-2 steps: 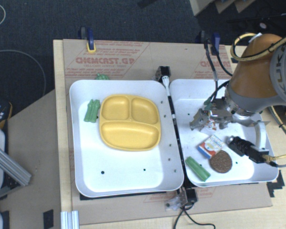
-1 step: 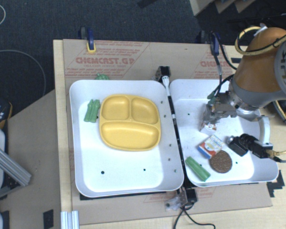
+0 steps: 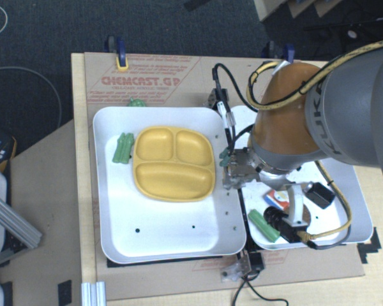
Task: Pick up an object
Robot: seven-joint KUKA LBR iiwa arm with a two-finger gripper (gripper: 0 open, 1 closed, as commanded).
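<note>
Looking down at a slant on a bench (image 3: pixel 54 196) topped with a brown board (image 3: pixel 179 75) printed in red, two shallow white bins side by side on it.

In the left bin (image 3: pixel 112 196): a yellow plate (image 3: pixel 174 163) with three compartments, sitting toward the far half, plus a bunch of green pods (image 3: pixel 122 148) just beside its left edge, touching it or close to (hard to call from here). Also spotted two tiny dark specks (image 3: pixel 137 230) on the bare floor of that bin, nearer the front.

Over in the right bin (image 3: pixel 360 218), mostly covered by the big grey arm (image 3: pixel 357 107) and its orange band (image 3: pixel 287 116): a green piece (image 3: pixel 262 224) lying at a tilt near the front left corner, a small red, white and blue thing (image 3: pixel 277 199) just behind it, and a small black block (image 3: pixel 319 194) further right.

Gripper (image 3: pixel 233 169) parked low over the divide between the two bins, right next to the yellow plate's right edge. Can't tell from this angle whether it's spread or closed up, and can't make out anything caught in it either. So every pickable thing seen lying in a bin: plate and pods left, the three small bits right.

Bonus: one more little green bit (image 3: pixel 137 102) out on the board just behind the left bin's far rim, and a blue clamp (image 3: pixel 120 46) at the board's far edge.
</note>
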